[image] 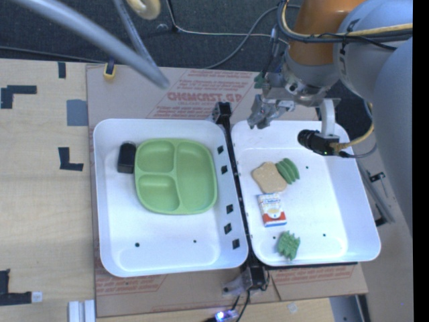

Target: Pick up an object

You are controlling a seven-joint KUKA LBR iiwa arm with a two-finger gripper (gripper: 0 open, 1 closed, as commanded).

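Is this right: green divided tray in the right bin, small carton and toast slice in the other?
Not quite. The camera view shows the green divided tray in the left bin; the small carton and toast slice lie in the right bin.

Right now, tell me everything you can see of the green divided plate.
The green divided plate is a pale green, rounded-square tray, plastic by its look, with three compartments: two smaller ones on one side and one larger. It lies flat in the left white bin, towards the bin's far end. A small black block sits against its left edge. Its compartments hold nothing visible.
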